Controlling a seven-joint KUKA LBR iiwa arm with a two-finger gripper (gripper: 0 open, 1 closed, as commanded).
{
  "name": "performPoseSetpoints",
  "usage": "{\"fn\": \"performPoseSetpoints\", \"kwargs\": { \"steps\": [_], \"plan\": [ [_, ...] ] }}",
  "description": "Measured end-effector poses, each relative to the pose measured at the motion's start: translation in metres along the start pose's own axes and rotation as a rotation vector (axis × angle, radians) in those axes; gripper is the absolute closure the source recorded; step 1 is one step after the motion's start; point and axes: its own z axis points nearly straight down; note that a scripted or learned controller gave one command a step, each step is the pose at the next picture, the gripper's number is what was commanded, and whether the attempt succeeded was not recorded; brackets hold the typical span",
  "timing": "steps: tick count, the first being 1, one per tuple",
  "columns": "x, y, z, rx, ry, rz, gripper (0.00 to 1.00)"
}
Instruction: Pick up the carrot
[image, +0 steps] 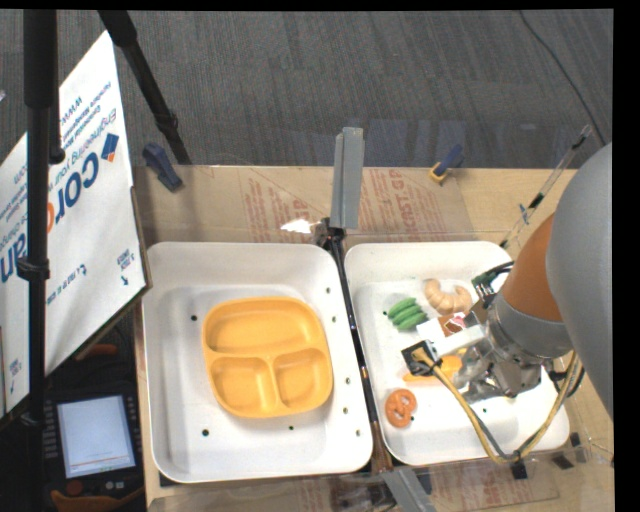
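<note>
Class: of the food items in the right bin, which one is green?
The green pea pod, at the bin's upper left; the croissant is tan, the round piece orange.

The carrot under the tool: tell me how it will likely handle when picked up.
The carrot looks like a small, smooth orange toy, so it is probably stiff and light. Its elongated, rounded shape may let it roll or slip. It lies in the right bin partly hidden by the tool, so its full shape is unclear.

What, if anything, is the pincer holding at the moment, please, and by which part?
It cannot be told: the pincer is low in the right bin at the carrot, but the arm's own parts hide any hold.
</note>
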Motion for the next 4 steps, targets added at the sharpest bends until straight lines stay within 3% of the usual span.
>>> {"fn": "performPoseSetpoints", "kwargs": {
  "steps": [1,2,3,4],
  "plan": [
    [0.015,0.037,0.082,0.002,0.0,-0.123,1.0],
    [0.012,0.015,0.099,0.001,0.002,-0.537,1.0],
    [0.025,-0.034,0.0,-0.001,0.0,-0.295,1.0],
    [0.004,-0.018,0.0,-0.001,0.001,-0.739,1.0]
  ]
}}
